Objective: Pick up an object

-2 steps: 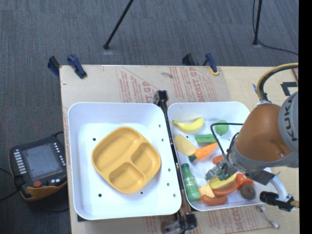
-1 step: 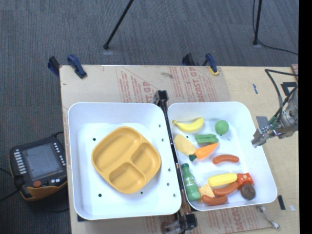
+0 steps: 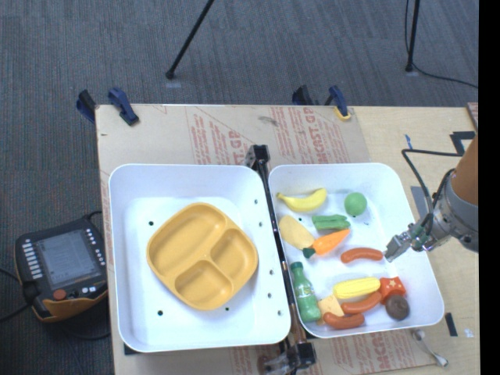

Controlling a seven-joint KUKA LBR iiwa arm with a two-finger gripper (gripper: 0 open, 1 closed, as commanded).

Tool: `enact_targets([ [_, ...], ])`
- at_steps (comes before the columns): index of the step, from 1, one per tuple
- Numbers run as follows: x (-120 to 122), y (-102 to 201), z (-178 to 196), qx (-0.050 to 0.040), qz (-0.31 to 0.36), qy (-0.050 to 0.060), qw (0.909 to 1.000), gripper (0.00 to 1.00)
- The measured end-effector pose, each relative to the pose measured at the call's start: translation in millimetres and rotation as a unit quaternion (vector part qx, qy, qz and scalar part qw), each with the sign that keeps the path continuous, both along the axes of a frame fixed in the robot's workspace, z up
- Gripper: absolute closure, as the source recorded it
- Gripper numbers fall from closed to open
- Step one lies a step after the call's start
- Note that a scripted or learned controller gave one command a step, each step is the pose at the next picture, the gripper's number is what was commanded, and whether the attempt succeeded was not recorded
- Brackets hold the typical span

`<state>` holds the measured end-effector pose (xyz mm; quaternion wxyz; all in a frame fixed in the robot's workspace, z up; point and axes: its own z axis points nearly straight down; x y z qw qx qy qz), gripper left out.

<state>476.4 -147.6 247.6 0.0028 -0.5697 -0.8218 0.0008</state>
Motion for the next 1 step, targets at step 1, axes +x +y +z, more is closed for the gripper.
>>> enact_targets([
  [1,0.3,-8.3,3.7,0.0004,0.122,-0.001,0.9925,1.0],
])
